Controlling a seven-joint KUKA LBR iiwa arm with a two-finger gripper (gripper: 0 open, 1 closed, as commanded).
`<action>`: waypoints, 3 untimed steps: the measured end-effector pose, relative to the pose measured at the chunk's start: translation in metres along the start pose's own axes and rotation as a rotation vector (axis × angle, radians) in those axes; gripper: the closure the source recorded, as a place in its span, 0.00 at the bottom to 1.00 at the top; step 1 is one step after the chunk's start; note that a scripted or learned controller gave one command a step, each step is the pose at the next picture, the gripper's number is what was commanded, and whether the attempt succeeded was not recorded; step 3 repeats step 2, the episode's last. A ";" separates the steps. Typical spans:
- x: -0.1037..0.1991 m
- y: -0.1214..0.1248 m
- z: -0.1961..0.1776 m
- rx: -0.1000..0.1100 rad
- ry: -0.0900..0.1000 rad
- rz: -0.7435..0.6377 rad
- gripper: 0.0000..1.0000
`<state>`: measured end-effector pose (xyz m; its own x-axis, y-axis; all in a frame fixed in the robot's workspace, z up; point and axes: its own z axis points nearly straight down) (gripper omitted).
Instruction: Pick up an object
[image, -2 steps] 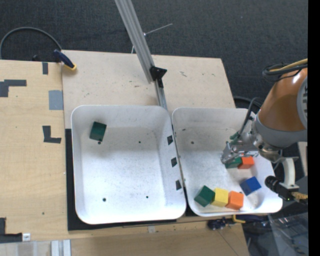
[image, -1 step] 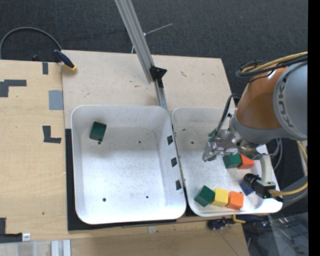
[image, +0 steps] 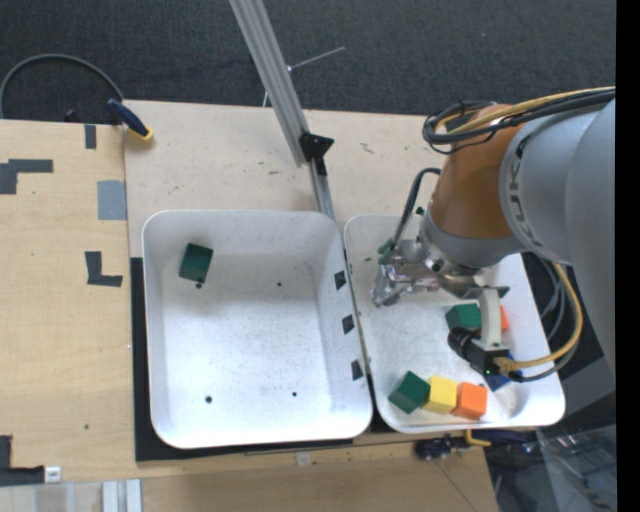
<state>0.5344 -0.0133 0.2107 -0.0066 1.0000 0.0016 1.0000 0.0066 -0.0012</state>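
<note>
Pincer (image: 388, 285) low over right bin (image: 540, 405), upper left part; grip state cannot tell | green (image: 408, 391), yellow (image: 441, 394), orange blocks (image: 470, 400) in row, front | dark green block (image: 196, 262) in left bin (image: 160, 330)

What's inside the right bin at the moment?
Right bin holds a green block, yellow block, orange block; another green block sits partly hidden beneath the arm.
</note>
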 end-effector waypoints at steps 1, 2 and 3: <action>0.047 0.021 -0.013 -0.001 0.000 0.000 1.00; 0.106 0.032 -0.019 0.000 0.001 -0.001 1.00; 0.106 0.032 -0.019 0.000 0.001 -0.001 1.00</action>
